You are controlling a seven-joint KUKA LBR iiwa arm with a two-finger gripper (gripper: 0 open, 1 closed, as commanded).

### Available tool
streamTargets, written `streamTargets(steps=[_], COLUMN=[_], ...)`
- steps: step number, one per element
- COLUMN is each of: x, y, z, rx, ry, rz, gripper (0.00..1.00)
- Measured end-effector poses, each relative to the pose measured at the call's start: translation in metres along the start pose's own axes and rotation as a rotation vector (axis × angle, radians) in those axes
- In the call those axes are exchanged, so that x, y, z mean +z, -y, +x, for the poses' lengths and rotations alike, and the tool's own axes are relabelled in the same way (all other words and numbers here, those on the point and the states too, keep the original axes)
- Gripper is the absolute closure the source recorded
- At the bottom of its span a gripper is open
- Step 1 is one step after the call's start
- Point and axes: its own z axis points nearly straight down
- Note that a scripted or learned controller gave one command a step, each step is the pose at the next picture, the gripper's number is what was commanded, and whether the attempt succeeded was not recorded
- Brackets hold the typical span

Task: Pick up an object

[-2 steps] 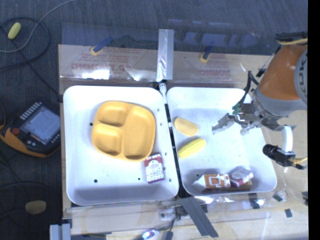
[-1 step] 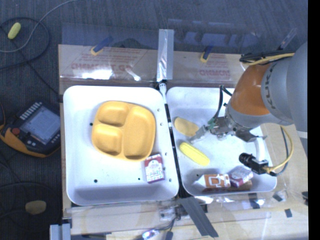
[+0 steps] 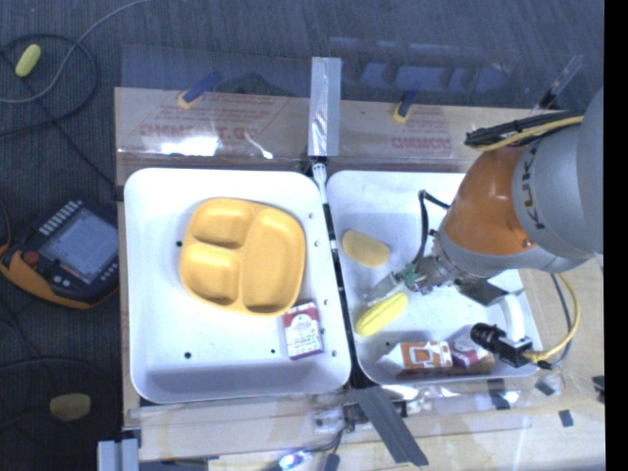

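The wooden worktop (image 3: 147,116) is carrying two shallow white bins side by side. The grey arm with the orange band (image 3: 500,214) is reaching in from the right and hanging over the right bin (image 3: 392,192). The left bin (image 3: 157,341) is holding a yellow plastic three-compartment plate (image 3: 243,254), lying flat toward its middle. A small red and white carton (image 3: 302,331) is lying just beside the plate's lower right edge, near the bin's front right corner. In the right bin, a flat red and white packet (image 3: 432,354) is lying along the front wall. A pale yellow rounded block (image 3: 365,249) is sitting near the bin's left wall. A yellow corn-like piece (image 3: 381,313) is lying at a slant below it, apart from it. The gripper (image 3: 410,279) is hovering just beside the upper right end of the corn-like piece; whether the jaws are released or clenched cannot be told.
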Motion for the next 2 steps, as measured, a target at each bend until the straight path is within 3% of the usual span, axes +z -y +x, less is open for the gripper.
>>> streamTargets(steps=[1,2], x=[-0.0080,-0.0068], y=[-0.0014,-0.0007], z=[0.0008,0.0013], rx=[0.000,0.000], ry=[-0.006,-0.007], rz=[0.002,0.004], gripper=[1.00,0.00])
